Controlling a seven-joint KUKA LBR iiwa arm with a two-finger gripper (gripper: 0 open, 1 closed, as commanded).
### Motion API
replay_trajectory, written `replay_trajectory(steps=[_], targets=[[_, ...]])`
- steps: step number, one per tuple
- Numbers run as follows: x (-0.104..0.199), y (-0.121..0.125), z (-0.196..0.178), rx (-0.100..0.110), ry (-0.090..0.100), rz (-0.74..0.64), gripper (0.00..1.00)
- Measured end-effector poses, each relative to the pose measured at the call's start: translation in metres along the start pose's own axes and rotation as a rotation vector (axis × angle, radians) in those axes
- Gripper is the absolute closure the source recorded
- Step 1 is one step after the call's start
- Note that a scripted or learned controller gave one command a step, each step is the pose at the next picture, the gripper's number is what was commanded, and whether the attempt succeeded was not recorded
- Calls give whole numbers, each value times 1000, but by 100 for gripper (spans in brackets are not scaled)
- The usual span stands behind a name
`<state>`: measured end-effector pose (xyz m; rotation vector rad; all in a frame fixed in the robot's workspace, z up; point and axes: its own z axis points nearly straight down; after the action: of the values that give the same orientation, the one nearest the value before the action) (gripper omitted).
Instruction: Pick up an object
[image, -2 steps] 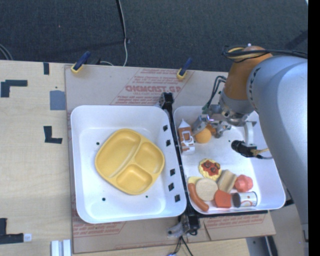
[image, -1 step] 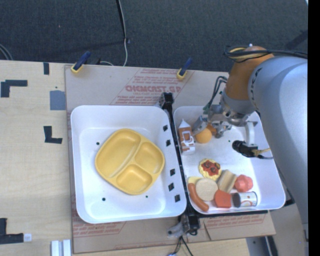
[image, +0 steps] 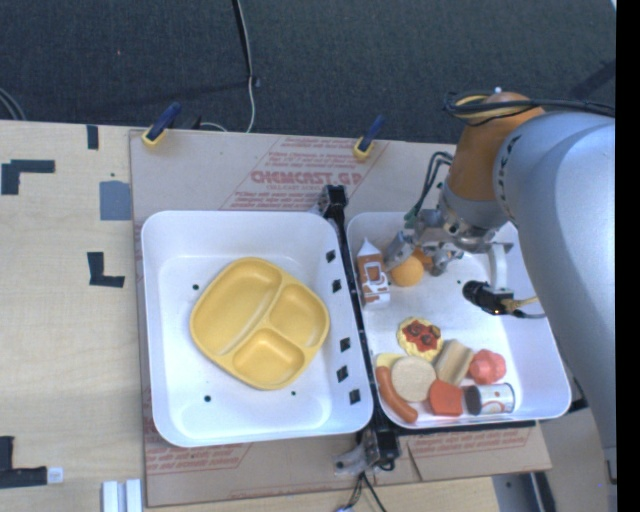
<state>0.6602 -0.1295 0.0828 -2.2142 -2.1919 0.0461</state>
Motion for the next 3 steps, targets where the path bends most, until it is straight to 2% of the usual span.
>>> replay_trajectory(steps=[3], targets=[[-10, 1, 2, 5, 19, -5, 0]])
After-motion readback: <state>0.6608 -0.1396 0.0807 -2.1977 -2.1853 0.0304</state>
